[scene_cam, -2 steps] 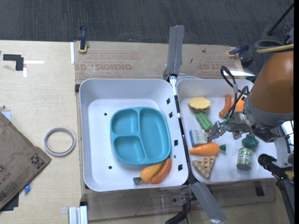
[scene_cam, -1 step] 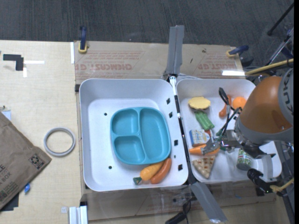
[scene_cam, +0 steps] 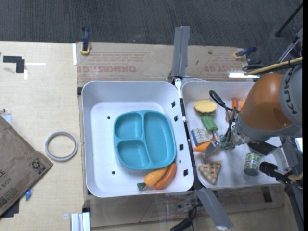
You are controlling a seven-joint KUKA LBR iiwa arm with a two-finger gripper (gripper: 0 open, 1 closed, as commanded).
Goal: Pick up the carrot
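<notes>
Down in the right bin point(scene_cam: 269, 179) hangs my gripper point(scene_cam: 222, 143), low over the toys near the divider, and I cannot tell how it is set because my orange-banded wrist point(scene_cam: 262, 105) crowds the view. Just beside its tip lies a small orange piece point(scene_cam: 202, 147), touching or nearly so, which may be food or part of a wrapper. Nearest the front edge of this bin sits a pizza slice point(scene_cam: 210, 170), and to its right a small green can point(scene_cam: 251, 163) stands upright. Above the orange piece a blue-and-white packet point(scene_cam: 198, 136) lies against a green stick-shaped toy point(scene_cam: 209, 123), and farther back rests a yellow round piece point(scene_cam: 205, 107). Across the divider, in the left bin point(scene_cam: 96, 143), the carrot point(scene_cam: 154, 178) lies at the front with its green stub pointing left, pressed alongside a red sausage-like toy point(scene_cam: 167, 175), both touching the front rim of the teal divided plate point(scene_cam: 144, 139). It is well apart from me. Out on the bench to the left lies a grey ring point(scene_cam: 61, 145).
</notes>
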